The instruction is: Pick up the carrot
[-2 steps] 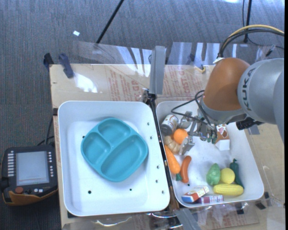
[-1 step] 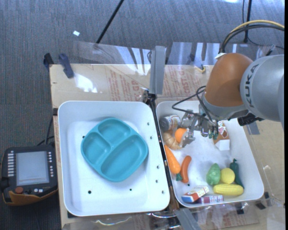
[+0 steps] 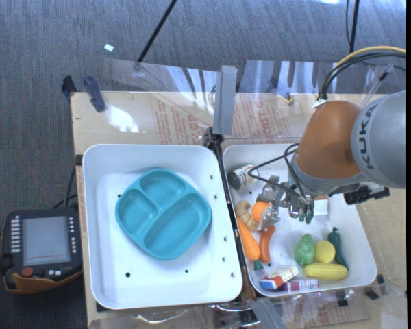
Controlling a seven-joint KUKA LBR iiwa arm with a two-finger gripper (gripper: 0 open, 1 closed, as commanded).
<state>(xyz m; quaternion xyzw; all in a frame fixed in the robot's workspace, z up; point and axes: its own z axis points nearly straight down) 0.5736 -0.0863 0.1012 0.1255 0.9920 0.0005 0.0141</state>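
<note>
The carrot (image 3: 248, 243), orange and tapered, lies at a slant along the left wall of the right bin (image 3: 367, 252), with a small green tip at its near end. My gripper (image 3: 285, 207) hangs over the middle of that bin, up and to the right of the carrot and apart from it. The orange band and grey wrist rise behind the gripper. Nothing shows in its grasp. An orange round fruit (image 3: 260, 210) and a red-orange sausage-like piece (image 3: 267, 242) sit between the gripper and the carrot.
Also in the right bin are a small can (image 3: 240, 177), a green fruit (image 3: 304, 249), a lemon (image 3: 324, 251), a corn cob (image 3: 325, 271), a dark green vegetable (image 3: 337, 241) and a small box (image 3: 281, 277). A blue divided plate (image 3: 163, 213) lies in the left bin (image 3: 99, 252).
</note>
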